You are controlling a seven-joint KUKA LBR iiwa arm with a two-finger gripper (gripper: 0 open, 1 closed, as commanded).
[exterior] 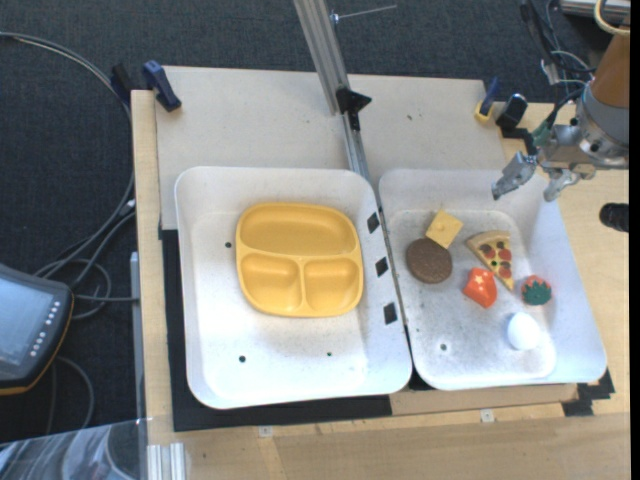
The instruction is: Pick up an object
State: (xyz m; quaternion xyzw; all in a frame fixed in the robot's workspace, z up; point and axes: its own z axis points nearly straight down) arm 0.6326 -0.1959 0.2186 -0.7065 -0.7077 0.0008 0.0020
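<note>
Yellow plastic cheese [444, 229], a small toy wedge, lies nearest the gripper [529, 180] in the right-hand bin [570, 268], with a brown cookie-like disc [429, 261] touching its lower corner. Just beside these sit a toy pizza slice [493, 255], a red pepper piece [480, 288], a strawberry [537, 290] and a white egg [522, 331] toward the near rim. Any of them would satisfy the task; none is lifted yet. The gripper hangs above the bin's far right corner, its two fingers spread apart with nothing between them, well apart from the cluster. The left bin [200, 268] holds a yellow divided tray [298, 258] and seems beside the point. From where I stand the risk is crowding: the pieces lie so close that a descending finger may land on a neighbour and knock the target aside. The egg looks smooth and round, likely to squirt out of a pinch, and the flat disc offers little to grip.
</note>
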